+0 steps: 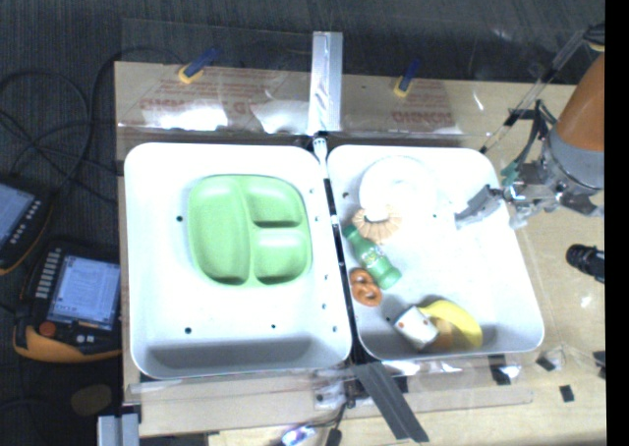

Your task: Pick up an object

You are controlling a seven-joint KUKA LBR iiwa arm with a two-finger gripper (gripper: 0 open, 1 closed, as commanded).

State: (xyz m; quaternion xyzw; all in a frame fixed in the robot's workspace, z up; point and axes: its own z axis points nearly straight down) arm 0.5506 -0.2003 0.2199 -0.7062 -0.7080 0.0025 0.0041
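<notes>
The right bin (511, 267) holds several small items. A white round dish (398, 184) lies at its back, with a tan ridged piece (378, 226) against its near edge. A green bottle (375, 263) lies on its side by the divider, and a brown pretzel (365, 288) sits just below it. A yellow banana (456, 322) rests near the front wall beside a white chunk (414, 327). My gripper (474, 209) hangs over the right bin's back right part, to the right of the white dish and apart from every item.
The left bin (157, 326) carries a green divided plate (250, 229). A metal divider (336, 248) runs between the bins. The grey arm with its orange band (582, 110) reaches in at the right edge. Handheld devices and cables lie left of the bench.
</notes>
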